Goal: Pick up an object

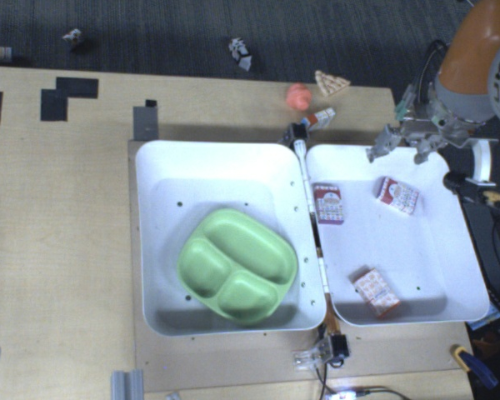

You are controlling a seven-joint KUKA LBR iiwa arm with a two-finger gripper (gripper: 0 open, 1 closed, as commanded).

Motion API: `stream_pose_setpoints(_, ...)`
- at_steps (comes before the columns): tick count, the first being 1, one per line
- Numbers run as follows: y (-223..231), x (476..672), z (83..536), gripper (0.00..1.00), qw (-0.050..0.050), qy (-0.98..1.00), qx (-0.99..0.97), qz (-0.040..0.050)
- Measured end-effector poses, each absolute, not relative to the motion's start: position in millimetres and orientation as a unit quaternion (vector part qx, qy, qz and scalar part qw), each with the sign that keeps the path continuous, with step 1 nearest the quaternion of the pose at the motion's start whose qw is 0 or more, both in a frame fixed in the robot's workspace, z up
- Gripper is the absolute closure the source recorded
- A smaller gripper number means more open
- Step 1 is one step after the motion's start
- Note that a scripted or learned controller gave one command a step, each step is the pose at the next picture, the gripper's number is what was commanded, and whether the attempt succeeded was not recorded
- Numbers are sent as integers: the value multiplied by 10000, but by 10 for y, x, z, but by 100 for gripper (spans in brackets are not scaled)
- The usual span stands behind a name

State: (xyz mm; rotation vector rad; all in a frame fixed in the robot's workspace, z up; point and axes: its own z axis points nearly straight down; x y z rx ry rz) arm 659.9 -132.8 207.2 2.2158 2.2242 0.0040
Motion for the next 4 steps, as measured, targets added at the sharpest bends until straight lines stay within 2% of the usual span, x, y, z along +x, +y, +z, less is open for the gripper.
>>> stream_pose_setpoints(1,-1333,6262,981,0,50,7089,7053,33)
stream_pose_setpoints(2,-1329,6272,1088,100,65,7090,7052,43)
stream_pose_setpoints(3,-1329,6271,1086,0,63,7089,7053,43)
stream_pose_setpoints(4,-1155,5802,865,0,32,7073,7069,20)
